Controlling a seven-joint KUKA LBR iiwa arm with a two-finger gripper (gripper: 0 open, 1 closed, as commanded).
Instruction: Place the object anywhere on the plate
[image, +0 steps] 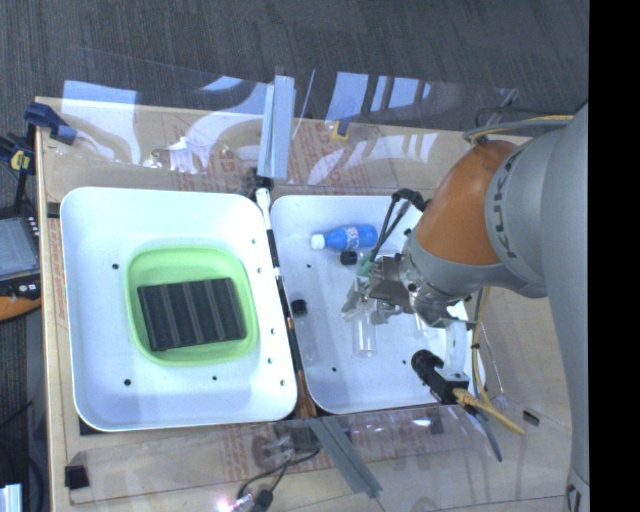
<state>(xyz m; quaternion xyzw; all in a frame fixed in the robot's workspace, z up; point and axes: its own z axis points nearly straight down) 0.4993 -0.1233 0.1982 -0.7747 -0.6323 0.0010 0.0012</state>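
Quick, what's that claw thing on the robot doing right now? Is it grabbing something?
Gripper: over the right bin, near a blue bottle; whether it is open, closed or holding anything cannot be told from this view.

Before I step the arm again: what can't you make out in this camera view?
- Gripper fingers: small and blurred over the right bin; open or shut unclear.
- Bottle: its right end hidden behind the arm.
- Dark insert on the green plate: what it is, unclear.
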